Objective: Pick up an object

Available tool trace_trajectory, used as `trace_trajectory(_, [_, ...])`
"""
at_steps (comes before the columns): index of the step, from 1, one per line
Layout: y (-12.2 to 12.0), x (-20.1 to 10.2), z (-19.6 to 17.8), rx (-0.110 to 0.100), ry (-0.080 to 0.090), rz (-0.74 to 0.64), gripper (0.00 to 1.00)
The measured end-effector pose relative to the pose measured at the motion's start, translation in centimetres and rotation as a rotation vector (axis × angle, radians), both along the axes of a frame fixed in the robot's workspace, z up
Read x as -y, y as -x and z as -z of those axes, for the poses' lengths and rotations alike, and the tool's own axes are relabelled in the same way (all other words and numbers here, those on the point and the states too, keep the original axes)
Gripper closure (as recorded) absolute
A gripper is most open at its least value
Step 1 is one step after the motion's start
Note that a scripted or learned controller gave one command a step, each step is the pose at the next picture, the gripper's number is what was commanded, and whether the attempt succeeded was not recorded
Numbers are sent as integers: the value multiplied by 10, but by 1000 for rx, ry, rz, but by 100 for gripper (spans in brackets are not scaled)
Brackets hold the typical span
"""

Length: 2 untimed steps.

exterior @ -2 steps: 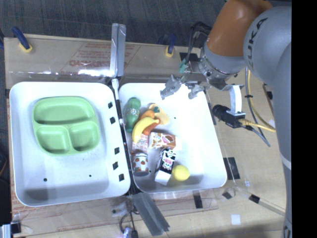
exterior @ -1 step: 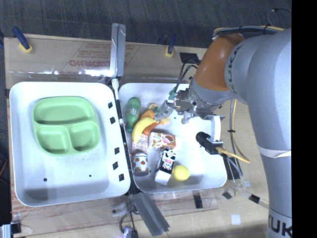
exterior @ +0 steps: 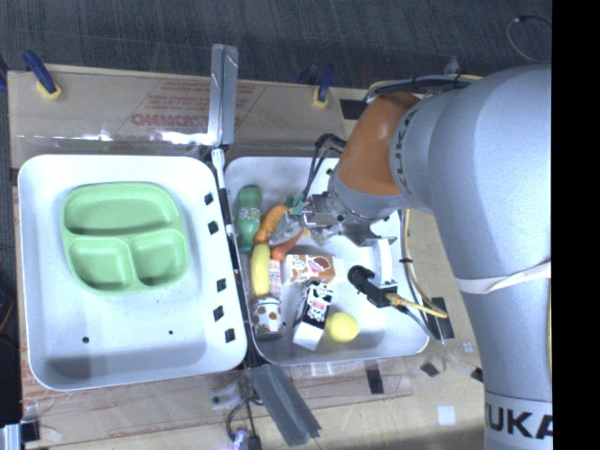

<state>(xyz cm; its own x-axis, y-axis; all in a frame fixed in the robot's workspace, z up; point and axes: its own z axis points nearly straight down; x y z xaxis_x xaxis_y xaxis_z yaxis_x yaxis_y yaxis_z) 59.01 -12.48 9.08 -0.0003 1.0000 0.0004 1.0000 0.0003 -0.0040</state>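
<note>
I've got the arm [exterior: 487,204] reaching in from the right, bent low over the right bin [exterior: 412,340], and the gripper [exterior: 305,216] sits down among the clutter at the bin's upper middle. From my view I cannot tell its state; the wrist masks the tip. Right beside it lies the orange carrot [exterior: 273,220], my best guess at the target, since it lies just at the tip. The green bottle [exterior: 247,212] hugs the left wall, the yellow banana [exterior: 260,268] below it, the snack packet [exterior: 307,268] in the centre, the lemon [exterior: 342,327] near the front. The left bin [exterior: 56,345] carries only the green divided tray [exterior: 125,235], well apart.
</note>
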Motion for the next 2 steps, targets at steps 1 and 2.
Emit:
trace_trajectory(1, [0, 0, -10, -1, 1, -3, 100])
trace_trajectory(2, [-29, -68, -141, 2, 1, 172, 100])
